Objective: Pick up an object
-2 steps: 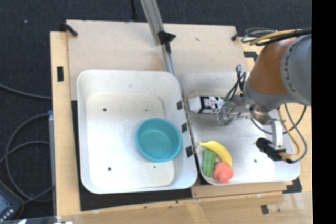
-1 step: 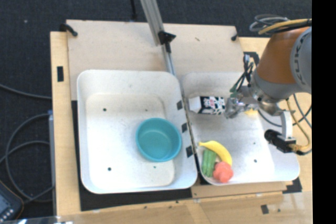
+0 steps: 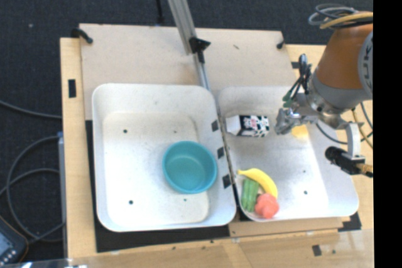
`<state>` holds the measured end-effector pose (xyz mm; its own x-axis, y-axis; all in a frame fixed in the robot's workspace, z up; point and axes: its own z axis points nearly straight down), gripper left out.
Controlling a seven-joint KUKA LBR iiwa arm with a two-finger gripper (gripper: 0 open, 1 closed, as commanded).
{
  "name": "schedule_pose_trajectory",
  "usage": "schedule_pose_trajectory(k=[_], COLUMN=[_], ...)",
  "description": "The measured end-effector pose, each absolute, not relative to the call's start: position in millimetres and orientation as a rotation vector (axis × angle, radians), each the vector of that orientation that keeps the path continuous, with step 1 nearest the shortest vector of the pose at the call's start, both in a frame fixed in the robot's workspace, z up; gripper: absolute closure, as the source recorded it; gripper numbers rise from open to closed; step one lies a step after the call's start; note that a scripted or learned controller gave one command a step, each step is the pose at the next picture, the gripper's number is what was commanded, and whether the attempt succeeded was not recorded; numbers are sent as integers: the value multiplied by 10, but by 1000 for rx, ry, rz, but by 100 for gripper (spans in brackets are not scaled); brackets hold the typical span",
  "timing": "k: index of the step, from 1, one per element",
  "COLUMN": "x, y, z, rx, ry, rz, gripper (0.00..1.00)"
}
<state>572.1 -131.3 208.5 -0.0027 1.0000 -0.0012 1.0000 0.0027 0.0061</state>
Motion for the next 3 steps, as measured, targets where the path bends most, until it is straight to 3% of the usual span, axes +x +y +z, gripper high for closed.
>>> schedule_pose_trajectory(k=[3], x=[5817], y=[253], z=[2221], rx=[2213], ry=[2230], rz=[4], gripper=[100])
